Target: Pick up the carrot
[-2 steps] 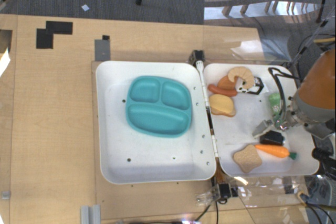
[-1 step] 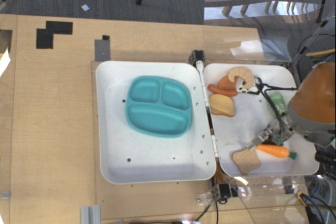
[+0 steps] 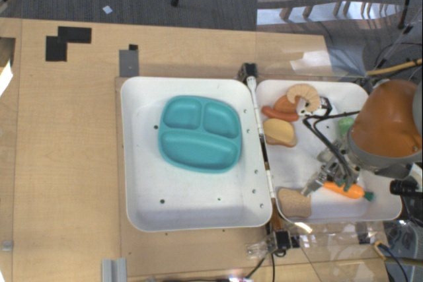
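Camera view, looking down at a slant: carrot (image 3: 346,190) is lying on its side near the front right corner of the right bin (image 3: 380,211), orange body pointing left, green stub at its right end. Hand (image 3: 328,174) is sitting just above and left of the carrot, metal fingers reaching down toward the carrot's left tip. Contact point is too cluttered to resolve; I cannot tell whether the hand is spread or clenched, and the carrot is not visibly between anything. Arm's orange band (image 3: 390,119) is looming over the right half of this bin, black cable looping from it toward the bin's centre.

Other contents of the right bin: a tan bread-like piece (image 3: 294,202) sitting at the front left corner, a yellow-orange rounded item (image 3: 280,133) near the left wall, a thin red-orange piece (image 3: 277,113) just behind it, a pale curved item (image 3: 302,94) at the back.

Left bin (image 3: 142,201) is carrying a teal divided plate (image 3: 199,133) with three compartments. Both bins are resting side by side on the wooden worktop (image 3: 59,162).
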{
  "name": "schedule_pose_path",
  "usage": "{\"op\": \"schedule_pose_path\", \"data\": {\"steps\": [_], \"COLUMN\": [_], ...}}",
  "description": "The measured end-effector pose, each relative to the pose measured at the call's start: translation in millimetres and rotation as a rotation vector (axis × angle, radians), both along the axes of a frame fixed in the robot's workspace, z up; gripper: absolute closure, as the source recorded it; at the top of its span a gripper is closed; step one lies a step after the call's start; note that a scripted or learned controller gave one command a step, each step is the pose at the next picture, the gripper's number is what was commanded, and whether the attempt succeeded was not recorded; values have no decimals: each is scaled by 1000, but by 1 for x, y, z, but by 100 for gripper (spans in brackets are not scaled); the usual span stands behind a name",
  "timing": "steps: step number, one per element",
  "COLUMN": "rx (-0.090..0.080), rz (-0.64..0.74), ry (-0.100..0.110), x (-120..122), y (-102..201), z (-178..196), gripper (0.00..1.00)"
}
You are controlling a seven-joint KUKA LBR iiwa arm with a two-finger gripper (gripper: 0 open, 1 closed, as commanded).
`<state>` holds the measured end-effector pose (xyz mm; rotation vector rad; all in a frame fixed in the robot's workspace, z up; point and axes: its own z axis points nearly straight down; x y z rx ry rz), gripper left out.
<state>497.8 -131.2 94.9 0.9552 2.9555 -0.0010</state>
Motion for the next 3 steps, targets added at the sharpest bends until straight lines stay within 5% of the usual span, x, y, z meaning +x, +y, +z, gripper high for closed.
{"op": "schedule_pose_path", "data": {"steps": [1,2,3], "rx": [-8,12,10], "rz": [380,63,64], "ry": [2,26,12], "x": [0,-8,-3], "y": [13,3,4], "z": [-1,-6,7], "gripper": [0,0,100]}}
